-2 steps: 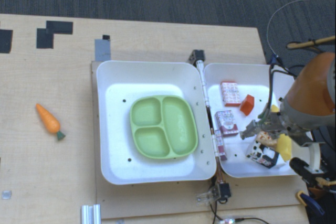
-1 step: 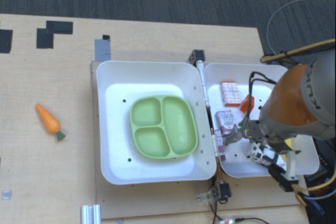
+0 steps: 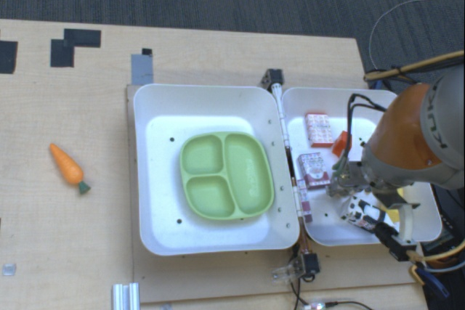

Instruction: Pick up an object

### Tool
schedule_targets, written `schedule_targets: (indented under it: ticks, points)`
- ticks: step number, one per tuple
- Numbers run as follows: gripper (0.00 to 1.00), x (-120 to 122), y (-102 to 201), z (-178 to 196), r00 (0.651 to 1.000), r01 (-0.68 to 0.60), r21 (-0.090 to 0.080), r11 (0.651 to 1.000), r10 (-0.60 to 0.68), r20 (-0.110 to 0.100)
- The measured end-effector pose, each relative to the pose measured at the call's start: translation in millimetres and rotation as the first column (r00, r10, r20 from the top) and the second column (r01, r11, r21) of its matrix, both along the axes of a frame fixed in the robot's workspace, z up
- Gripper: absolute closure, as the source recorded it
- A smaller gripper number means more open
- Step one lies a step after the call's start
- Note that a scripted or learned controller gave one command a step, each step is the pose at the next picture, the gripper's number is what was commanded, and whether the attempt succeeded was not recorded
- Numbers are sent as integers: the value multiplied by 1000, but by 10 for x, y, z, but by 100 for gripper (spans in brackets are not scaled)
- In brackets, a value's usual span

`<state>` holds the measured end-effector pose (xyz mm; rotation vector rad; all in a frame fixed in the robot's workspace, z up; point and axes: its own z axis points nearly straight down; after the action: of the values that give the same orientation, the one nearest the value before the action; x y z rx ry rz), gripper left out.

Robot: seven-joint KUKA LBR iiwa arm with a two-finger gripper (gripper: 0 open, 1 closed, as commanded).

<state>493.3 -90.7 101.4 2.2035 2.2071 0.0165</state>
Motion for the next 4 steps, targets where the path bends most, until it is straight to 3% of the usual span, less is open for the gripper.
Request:
schedule_targets:
  ticks: [1, 2, 3, 4]
  points:
    - [0, -2, 2, -5, 1000, 0, 0, 1000, 0, -1]
    - [100, 14, 1, 105, 1000, -2, -1, 1000, 2, 4]
    - [0, 13, 1, 105, 1000, -2, -1, 1000, 2, 4]
    - [100, 28, 8, 210, 1000, -5, -1, 1000, 5, 7]
